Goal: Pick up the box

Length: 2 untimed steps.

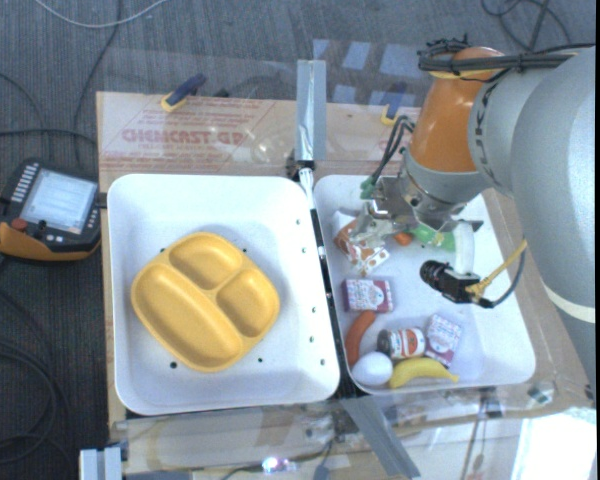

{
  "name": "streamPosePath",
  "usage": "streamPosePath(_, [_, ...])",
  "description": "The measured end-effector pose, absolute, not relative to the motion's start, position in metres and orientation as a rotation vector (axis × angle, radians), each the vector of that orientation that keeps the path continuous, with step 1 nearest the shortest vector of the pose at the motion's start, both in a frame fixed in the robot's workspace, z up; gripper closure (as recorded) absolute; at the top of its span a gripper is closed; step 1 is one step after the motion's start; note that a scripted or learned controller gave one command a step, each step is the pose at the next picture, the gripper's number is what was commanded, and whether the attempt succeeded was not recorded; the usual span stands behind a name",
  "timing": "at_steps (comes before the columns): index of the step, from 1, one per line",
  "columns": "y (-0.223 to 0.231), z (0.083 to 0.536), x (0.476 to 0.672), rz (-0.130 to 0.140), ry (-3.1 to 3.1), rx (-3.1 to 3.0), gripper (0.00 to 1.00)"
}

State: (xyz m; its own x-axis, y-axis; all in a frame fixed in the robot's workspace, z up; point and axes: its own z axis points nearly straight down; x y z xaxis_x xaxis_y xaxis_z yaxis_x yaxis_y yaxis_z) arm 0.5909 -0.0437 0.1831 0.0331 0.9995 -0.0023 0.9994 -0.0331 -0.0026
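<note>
Right under the gripper (383,211), touching it or nearly so, sits the box (364,247): a red-and-white carton, crumpled-looking and lying tilted, in the right bin (502,320). I cannot tell whether the gripper is spread or closed; its tip is lost in clutter and the wrist hides the rest. No grasp can be confirmed.

Risks, as I judge them:
- The box is tilted and looks dented, so a closing grip may land on a corner and squirt it out sideways.
- The bin's inner wall (326,268) is just beyond the box on the side away from the arm. A push that way could jam the box against the wall rather than lift it.
- A small pink carton (368,294) lies near the gripper, just past the box toward the bin's front. It is also box-shaped, so a wrong pick is possible.
- A green item (435,236) sits close behind the gripper on the arm side and could get nudged.

The sausage (356,336), can (404,343), egg (372,368) and banana (425,372) are further off at the front, so likely safe.

Pose: the arm comes in from the right, orange band (458,118) above the wrist, wrist pitched down and angled toward the bin's inner wall. The gripper is low, at about the height of the box. The left bin (150,218), holding a yellow tray (205,299), is well apart.
</note>
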Motion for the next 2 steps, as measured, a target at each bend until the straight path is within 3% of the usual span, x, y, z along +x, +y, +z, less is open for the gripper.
streamPosePath(1, [-0.044,0.183,0.591,0.008,-2.184,-2.259,0.00])
streamPosePath(2, [-0.098,0.096,0.550,-0.014,-2.095,-2.351,0.00])
